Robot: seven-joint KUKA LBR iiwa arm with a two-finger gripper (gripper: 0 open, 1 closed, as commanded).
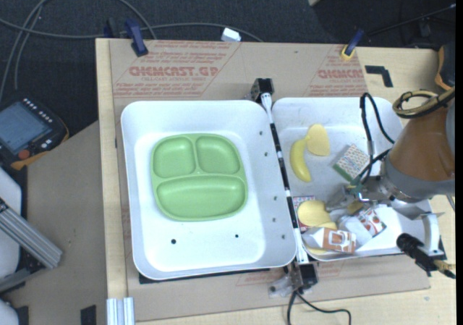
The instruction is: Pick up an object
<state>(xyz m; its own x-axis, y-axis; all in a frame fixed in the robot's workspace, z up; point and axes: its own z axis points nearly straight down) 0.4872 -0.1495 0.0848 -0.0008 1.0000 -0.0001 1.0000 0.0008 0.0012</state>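
My claw (pixel 352 200) sits low in the right bin (pixel 289 115), fingers' state not discernible, with the banana (pixel 299 160) lying up-left of it, long axis running along the divider, and small packets (pixel 340 238) just below me.

Bench (pixel 188 70) (brown printed board on top), two white bins (pixel 137 171) (pixel 289 117) side by side
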